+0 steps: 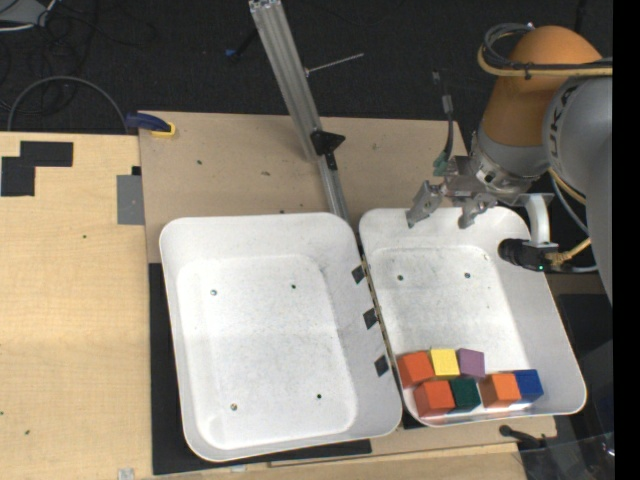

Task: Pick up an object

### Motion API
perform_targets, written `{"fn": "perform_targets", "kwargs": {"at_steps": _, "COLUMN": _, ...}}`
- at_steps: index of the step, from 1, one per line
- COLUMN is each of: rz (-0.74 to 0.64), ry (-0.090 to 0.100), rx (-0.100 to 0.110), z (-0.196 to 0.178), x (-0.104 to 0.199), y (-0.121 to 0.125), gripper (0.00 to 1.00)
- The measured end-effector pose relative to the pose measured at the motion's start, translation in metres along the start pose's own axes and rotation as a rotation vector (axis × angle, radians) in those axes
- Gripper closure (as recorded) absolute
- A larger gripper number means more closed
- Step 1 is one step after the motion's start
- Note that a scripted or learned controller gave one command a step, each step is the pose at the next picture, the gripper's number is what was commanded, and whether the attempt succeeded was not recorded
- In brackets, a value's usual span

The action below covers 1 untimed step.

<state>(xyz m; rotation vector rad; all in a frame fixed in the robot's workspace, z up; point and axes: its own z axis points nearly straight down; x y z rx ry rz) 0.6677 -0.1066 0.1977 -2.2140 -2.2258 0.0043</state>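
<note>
The gripper (pixel 446 206) is hovering with fingers spread and nothing between them at the right bin's (pixel 540 313) upper edge, while the blocks (pixel 468 378) are sitting clustered at lower right, likely slid there.

- We have a single camera, fixed above the bench (pixel 250 158) and tilted downward, so we look on the scene at a slant, not straight down.
- Our view faces across the bench toward the dark floor (pixel 150 38) at the top of the frame, with the near edge of the bench at the bottom.
- We stand far enough back to take in both white bins whole: the left bin (pixel 200 238) and the right bin (pixel 540 338), side by side in the lower middle.
- The arm (pixel 530 98) enters from our right, its orange band near the upper right corner.
- A slanted metal rail (pixel 290 78) rises toward the top centre.
</note>
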Motion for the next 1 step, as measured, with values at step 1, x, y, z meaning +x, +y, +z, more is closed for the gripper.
{"fn": "perform_targets", "kwargs": {"at_steps": 1, "rz": -0.001, "ry": 0.004, "rx": 0.004, "z": 0.0083, "x": 0.1285, "y": -0.0631, "gripper": 0.00}}
